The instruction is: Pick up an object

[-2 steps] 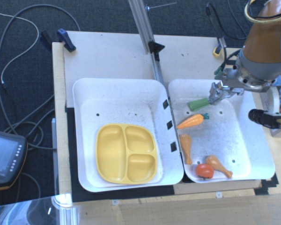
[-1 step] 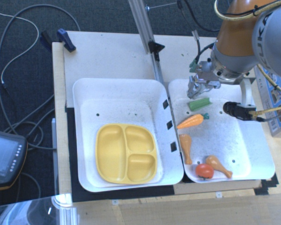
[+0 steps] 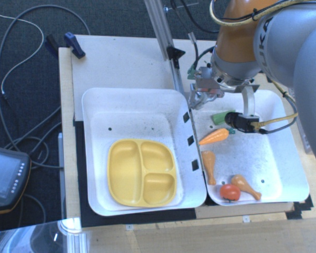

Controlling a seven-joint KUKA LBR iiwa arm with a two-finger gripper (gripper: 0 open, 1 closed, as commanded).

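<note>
Left bin (image 3: pixel 95 120): white, shallow; holds one yellow divided tray (image 3: pixel 142 172) w/ 3 compartments, sitting in near half, nothing on it. Dark specks on bin floor at far side.
Right bin (image 3: pixel 289 167): white, shallow, touching left bin along the centre wall. Holds toy food, all apart from each other.
Carrot (image 3: pixel 215 136): orange w/ green top, lying tilted near centre wall, mid-bin.
Green piece (image 3: pixel 219 118): just beyond carrot, far side, partly hidden by arm hardware; can't tell what it is.
Drumstick 1 (image 3: pixel 208 166): tan, lying along centre wall, near side of carrot.
Tomato (image 3: pixel 230 192): red, at near edge of right bin.
Drumstick 2 (image 3: pixel 246 187): tan, just right of tomato, touching or nearly so.
Arm (image 3: pixel 284 30): grey w/ orange band, comes from right, over far part of right bin.
Gripper (image 3: pixel 200 96): above far-left corner of right bin, by centre wall. Claw state: can't tell, too cluttered. Nothing seen btw it.
Bench (image 3: pixel 126 57): pale top, blue clamp (image 3: pixel 74 44) at far-left corner.
</note>
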